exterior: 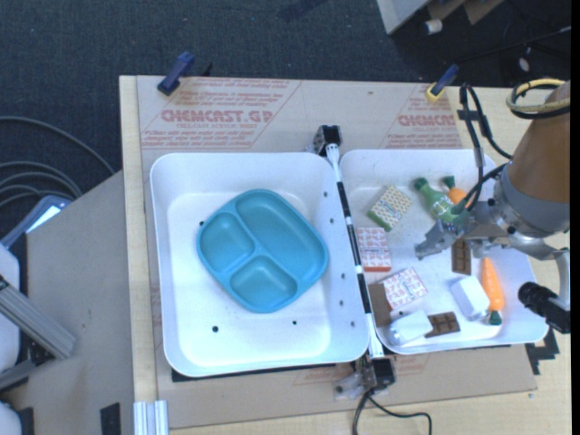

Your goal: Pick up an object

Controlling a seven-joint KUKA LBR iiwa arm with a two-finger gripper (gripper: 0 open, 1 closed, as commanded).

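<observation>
The right bin point(362, 172) holds several small items. A green bottle point(435, 198) lies near its back, with a checkered packet point(390, 205) to its left. A pink-patterned packet point(373, 247) and another packet point(404, 288) lie along the left side. An orange carrot point(490, 284), a white block point(471, 297) and a brown bar point(444, 323) sit towards the front right. My gripper point(440, 239) hangs low over the bin's middle, just in front of the green bottle and beside a dark brown bar point(460, 257). Nothing shows in its grasp.
The left bin point(172, 243) carries a blue divided plate point(262, 248). A black divider rail point(348, 234) runs between the bins. The arm's orange band point(546, 152) and grey wrist point(535, 211) cover the right bin's right edge. Blue clamps point(174, 72) sit at the bench's back.
</observation>
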